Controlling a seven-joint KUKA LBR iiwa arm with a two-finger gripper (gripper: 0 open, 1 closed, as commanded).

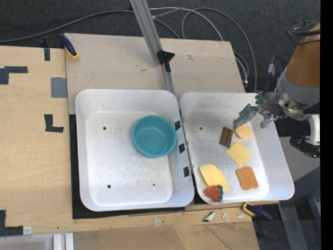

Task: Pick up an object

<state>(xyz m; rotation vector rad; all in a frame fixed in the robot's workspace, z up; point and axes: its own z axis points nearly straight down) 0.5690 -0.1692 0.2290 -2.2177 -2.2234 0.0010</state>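
Note:
My gripper [254, 121] hangs over the upper right part of the right bin [200, 104], open, with nothing between its fingers. Its left fingertip [239, 122] is just above a small yellow piece [243, 132]. Beside that piece lies a brown block [226, 136]. Below them are a yellow square slice [239, 153], an orange slab [246, 178], a pale yellow slab [212, 174] and a red item with a green top [214, 193].
A teal bowl [154, 135] sits in the left bin [93, 155]. A grey pole [148, 22] slants down to the bins' shared back edge. Cables trail across the dark floor behind the bench.

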